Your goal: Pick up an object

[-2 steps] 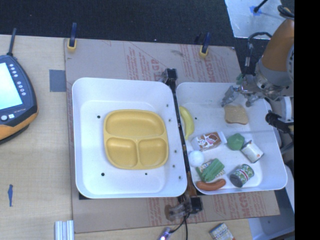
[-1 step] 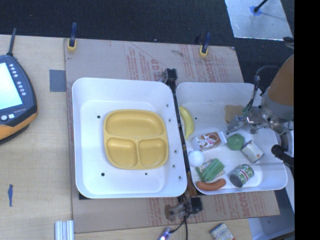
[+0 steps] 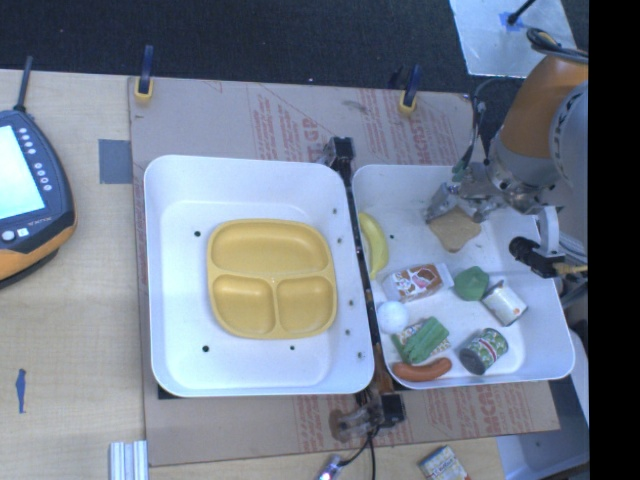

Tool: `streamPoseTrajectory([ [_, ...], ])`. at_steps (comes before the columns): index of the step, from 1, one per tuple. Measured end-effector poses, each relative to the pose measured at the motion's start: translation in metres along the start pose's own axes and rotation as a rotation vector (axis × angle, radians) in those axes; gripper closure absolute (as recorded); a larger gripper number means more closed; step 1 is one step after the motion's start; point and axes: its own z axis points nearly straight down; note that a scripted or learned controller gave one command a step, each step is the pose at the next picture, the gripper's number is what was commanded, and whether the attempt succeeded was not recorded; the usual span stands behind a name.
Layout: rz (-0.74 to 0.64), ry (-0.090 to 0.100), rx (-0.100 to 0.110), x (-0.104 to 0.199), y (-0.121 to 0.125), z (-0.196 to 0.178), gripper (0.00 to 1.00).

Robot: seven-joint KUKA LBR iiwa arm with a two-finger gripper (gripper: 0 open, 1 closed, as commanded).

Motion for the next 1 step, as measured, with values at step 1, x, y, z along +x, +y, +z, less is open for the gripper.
streamPoseTrajectory([
  [1, -0.001, -0.002, 0.002, 0.0413, -0.0500, -0.0004, 0.00],
])
